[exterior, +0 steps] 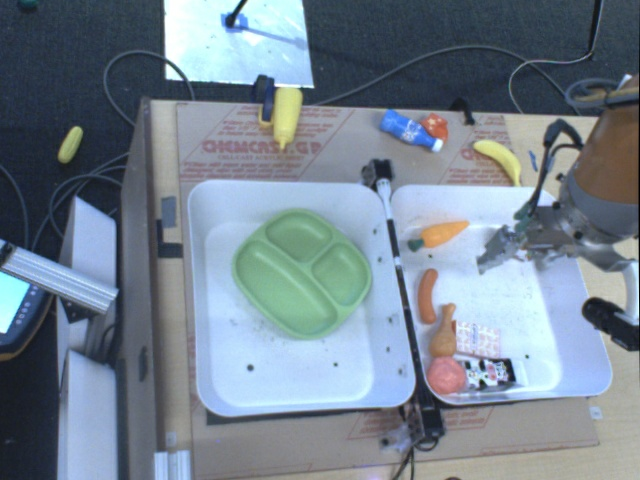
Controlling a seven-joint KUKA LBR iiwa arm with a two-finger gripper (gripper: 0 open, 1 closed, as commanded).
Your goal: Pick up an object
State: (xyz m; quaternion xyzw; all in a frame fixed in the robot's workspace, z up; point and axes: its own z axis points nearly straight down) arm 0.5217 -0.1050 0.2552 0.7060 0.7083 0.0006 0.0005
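Gripper: we see the gripper [497, 251] over the right bin [570, 313], around 3 o'clock; fingers look spread, nothing in them.
Carrot: toy carrot [441, 233] sits just off the gripper's 9 o'clock, not touching.
Sausage: orange sausage [428, 295] lies toward 7 o'clock of it.
Left bin: green plate [302, 272].

2 bins sit side by side on the bench. The left bin [215, 368] holds a divided plate [302, 273]. In the right bin [575, 363], a toy carrot [442, 234] lies at the back, a sausage [428, 295] in front of it, and a small carton [477, 340] near the front. Behind the bins, on the bench, lie a bottle [410, 130] and a banana [497, 158].
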